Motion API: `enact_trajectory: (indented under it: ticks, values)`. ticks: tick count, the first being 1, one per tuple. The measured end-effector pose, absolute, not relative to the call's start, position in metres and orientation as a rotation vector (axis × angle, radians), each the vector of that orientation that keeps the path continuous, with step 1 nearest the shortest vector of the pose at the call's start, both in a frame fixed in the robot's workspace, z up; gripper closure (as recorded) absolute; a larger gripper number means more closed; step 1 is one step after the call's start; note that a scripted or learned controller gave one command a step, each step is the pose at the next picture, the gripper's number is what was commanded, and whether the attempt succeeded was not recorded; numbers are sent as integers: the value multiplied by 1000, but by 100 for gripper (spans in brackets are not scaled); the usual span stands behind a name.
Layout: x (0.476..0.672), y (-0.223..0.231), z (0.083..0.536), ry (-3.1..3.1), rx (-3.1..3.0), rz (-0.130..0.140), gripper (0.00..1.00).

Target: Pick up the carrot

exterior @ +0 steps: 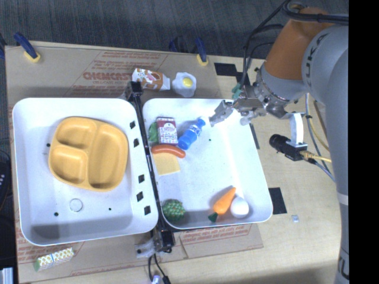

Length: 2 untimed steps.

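The gripper [231, 112] — fingers apart, holding nothing — hovers at the right bin's [249, 158] upper edge, while the carrot [223, 200] touches a white egg [239, 208] at lower right — a descent there risks nudging the egg or pinching both.

Orange carrot [224, 200] lies tilted in the right bin's near corner, green end down

The carrot's [224, 200] green tip is tucked at the right bin's [256, 158] lower wall, and its far side is partly covered by the white egg [240, 208]. The green leafy piece [153, 133] is mostly hidden behind the red carton [166, 130]. The carton's label is too small to read. The arm [320, 52] is cut off at the right.
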<state>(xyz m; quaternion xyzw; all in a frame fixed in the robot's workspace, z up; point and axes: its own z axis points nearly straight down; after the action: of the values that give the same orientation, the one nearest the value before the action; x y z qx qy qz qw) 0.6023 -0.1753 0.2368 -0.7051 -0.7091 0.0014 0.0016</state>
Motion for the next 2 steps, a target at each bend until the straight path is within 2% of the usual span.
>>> enact_trajectory:
  ticks: [1,2]
  values:
    - [504,-177,199,-2100,-2330,6,0]
    - [475,-200,93,-1794,-2571,5,0]
